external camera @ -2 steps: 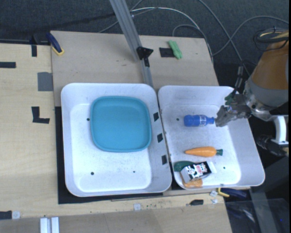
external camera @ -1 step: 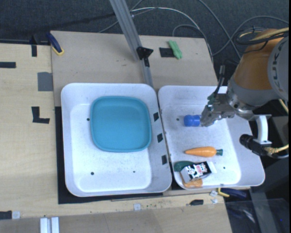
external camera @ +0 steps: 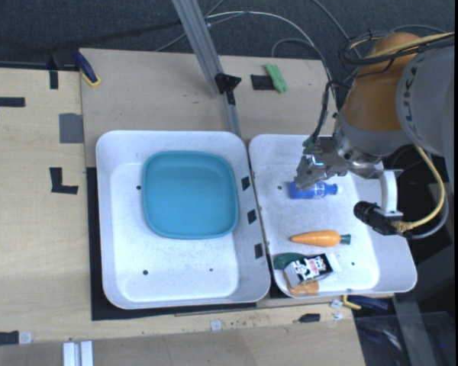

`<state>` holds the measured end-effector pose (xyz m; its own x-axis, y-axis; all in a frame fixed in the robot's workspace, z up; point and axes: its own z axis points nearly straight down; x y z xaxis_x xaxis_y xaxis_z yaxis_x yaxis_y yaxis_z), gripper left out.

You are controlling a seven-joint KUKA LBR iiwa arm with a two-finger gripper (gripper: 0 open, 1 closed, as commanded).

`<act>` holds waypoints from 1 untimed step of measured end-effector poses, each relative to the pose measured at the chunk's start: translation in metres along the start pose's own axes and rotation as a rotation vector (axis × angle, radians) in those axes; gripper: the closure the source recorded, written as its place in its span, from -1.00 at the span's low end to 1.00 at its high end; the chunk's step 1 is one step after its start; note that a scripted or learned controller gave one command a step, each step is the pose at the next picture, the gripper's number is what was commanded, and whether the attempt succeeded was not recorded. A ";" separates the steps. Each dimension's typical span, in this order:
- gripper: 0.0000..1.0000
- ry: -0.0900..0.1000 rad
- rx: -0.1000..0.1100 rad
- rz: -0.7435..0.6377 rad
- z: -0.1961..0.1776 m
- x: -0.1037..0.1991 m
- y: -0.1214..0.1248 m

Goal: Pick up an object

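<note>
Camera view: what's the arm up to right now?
The grey arm reaches in from the right, its tool down in the right bin, right at a small blue object. Whether it has a grip on it can't be told from here. A toy carrot and a small black-and-white packet lie nearer the front of the same bin, untouched. The left bin holds a teal plate.

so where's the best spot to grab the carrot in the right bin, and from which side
Probably across the middle of the carrot, coming straight down from above. It lies flat and roughly left to right on the right bin floor, orange body tapering left, green stub on the right. Closing across its narrow width, near edge to far edge, suits that long shape, and bare floor shows on both sides.
</note>
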<state>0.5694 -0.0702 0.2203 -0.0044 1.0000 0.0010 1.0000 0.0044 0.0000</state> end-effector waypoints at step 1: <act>1.00 0.000 0.000 -0.001 -0.011 0.050 0.012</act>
<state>0.5814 -0.0205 0.2316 -0.0050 1.0000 0.0011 1.0000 0.0050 0.0002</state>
